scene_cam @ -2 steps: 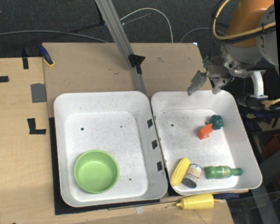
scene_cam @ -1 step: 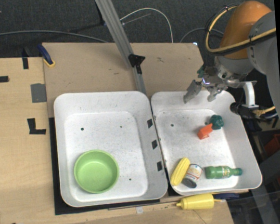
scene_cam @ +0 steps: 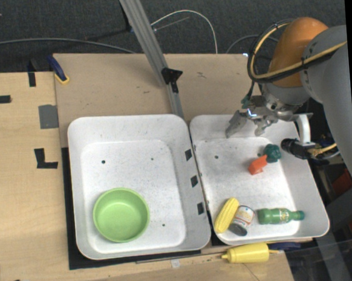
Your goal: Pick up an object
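The gripper hangs spread and released over the right bin's far edge, gripping nothing. Nearby lies an orange-and-teal toy; the green bottle and small can carry no legible labels

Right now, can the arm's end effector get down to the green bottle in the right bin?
Probably yes: the green bottle lies alone near the bin's front edge, nothing above it, and the end effector hangs over that same bin.

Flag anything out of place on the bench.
A yellow squeeze bottle lies on its side on the wooden bench, just outside the right white bin's near rim, while the other small items sit inside that bin.
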Robot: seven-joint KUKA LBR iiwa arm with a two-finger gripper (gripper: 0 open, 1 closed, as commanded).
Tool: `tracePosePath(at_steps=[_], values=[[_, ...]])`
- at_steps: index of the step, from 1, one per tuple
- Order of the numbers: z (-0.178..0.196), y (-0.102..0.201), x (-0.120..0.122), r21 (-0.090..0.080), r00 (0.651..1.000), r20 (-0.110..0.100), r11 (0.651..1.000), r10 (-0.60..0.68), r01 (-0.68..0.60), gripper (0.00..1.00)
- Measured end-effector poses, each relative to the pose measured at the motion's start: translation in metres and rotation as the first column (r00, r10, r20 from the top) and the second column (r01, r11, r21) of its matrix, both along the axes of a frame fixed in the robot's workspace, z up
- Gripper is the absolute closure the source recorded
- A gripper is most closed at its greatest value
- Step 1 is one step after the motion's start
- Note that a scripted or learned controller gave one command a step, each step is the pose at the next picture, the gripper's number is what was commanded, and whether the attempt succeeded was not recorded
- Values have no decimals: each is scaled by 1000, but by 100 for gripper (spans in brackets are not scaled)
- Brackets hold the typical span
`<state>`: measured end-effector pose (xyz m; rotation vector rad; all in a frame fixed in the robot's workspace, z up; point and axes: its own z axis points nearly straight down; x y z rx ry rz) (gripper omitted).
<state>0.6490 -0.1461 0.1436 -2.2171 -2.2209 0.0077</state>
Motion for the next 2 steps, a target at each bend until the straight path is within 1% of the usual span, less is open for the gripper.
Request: tracePosePath(at_steps=[1, 2], values=[[13, 1, 1, 0, 1000, 4, 1000, 2, -2, 100], [63, -8, 4, 0, 1000, 10, 1000, 0, 0, 100]])
